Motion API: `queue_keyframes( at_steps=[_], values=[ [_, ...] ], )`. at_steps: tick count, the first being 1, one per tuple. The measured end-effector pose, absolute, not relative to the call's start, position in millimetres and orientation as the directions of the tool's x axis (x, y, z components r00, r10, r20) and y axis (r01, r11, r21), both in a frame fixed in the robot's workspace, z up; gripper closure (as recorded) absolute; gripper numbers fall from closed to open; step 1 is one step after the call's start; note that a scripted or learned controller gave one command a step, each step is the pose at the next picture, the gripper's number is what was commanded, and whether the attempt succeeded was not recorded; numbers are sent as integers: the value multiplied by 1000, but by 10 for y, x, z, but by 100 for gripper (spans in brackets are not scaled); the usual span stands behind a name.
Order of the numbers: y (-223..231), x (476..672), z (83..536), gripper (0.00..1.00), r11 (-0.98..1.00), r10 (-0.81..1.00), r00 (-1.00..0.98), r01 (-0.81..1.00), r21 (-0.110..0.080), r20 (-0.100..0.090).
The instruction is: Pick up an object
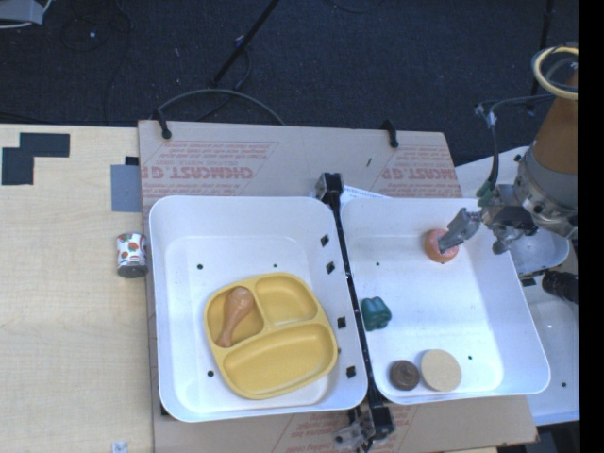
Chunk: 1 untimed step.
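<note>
Small round orange-red ball (439, 245), at twelve o'clock in the right white bin (528, 347): two-finger gripper (481, 229) just beside it at three o'clock, fingers spread and pinching nothing, should centre over it, descend, then close squarely.

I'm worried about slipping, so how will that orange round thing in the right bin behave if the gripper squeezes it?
The orange round object looks rounded and smooth, so it may squirt sideways or roll on the right bin. It seems small, probably light. The gripper sits beside it.
</note>
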<state>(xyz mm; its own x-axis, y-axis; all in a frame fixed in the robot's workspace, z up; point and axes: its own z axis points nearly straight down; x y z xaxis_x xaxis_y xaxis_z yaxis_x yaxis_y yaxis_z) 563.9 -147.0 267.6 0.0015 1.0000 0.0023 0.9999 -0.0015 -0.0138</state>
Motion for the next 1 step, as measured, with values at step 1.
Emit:
queue_keyframes(
  at_steps=[1],
  values=[
    [-1471, 5657, 2739, 0, 0, 1000, 0, 1000, -3, 1]
  ],
)
